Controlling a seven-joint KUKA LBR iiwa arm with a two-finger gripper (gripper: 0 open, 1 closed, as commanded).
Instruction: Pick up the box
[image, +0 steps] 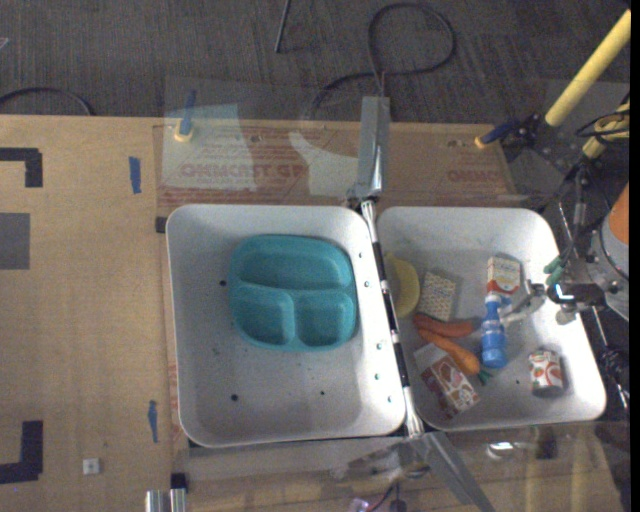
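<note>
Box candidates in the right bin (575, 395) number three, so the target is a judgement: the upright carton with a cream and orange face (504, 272) stands nearest the gripper (545, 292), a speckled flat box (437, 295) lies further left, and a brown printed box (448, 380) lies near the front wall. The gripper sits at the right side of this bin, low over its floor, and I cannot tell from this slanted view how it is set; nothing is seen held in it. The cream carton lies just to the gripper's left and slightly toward the back wall, with a blue bottle (493, 340) close in front of it and two carrots (448, 340) beyond. The carton's long axis runs roughly front to back. A short shift left would bring the gripper over it, and the bottle crowds that approach. A small can (545, 371) stands apart. The left bin (200, 400) holds a teal divided tray (293, 290).
</note>
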